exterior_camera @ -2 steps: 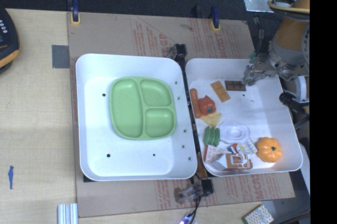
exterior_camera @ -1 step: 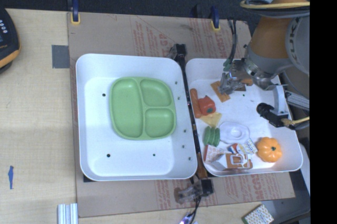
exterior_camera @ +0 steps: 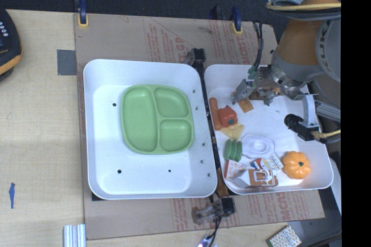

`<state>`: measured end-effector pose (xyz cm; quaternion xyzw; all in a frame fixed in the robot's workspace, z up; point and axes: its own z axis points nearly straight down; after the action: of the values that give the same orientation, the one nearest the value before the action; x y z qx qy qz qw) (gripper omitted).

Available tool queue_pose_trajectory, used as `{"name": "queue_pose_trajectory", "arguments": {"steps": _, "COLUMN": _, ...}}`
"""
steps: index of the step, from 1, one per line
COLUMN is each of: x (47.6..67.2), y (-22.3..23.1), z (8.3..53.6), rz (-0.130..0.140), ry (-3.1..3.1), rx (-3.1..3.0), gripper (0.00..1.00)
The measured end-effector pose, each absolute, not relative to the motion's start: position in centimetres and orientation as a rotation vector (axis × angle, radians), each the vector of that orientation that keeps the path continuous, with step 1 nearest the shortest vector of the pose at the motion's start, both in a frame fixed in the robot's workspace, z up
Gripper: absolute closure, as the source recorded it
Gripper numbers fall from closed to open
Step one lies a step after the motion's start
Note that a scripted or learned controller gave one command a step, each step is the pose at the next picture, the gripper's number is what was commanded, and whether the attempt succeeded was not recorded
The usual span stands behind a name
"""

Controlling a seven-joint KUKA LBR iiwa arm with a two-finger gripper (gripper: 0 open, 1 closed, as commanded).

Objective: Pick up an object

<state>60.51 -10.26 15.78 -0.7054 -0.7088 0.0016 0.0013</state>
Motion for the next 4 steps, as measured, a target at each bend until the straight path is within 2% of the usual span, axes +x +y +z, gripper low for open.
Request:
{"name": "queue_pose_trajectory", "arguments": {"steps": 1, "x": 65.6, "y": -12.5, "z": 8.8, "rz": 0.005, "ry": -2.229, "rx": -2.214, "gripper": 0.00}}
{"name": "queue_pose_trajectory", "arguments": {"steps": 2, "x": 65.8, "y": -12.5, "z": 10.6, "rz": 0.000, "ry": -2.235, "rx": -2.215, "gripper": 1.00}}
{"name": "queue_pose_trajectory", "arguments": {"steps": 3, "x": 65.7, "y": -12.5, "z": 10.5, "rz": 0.002, "ry": -2.233, "rx": -2.213, "gripper": 0.00}}
{"name": "queue_pose_trajectory", "arguments": {"steps": 4, "x": 65.7, "y": -12.6, "z": 11.6, "rz": 0.002, "ry": -2.237, "rx": -2.213, "gripper": 1.00}}
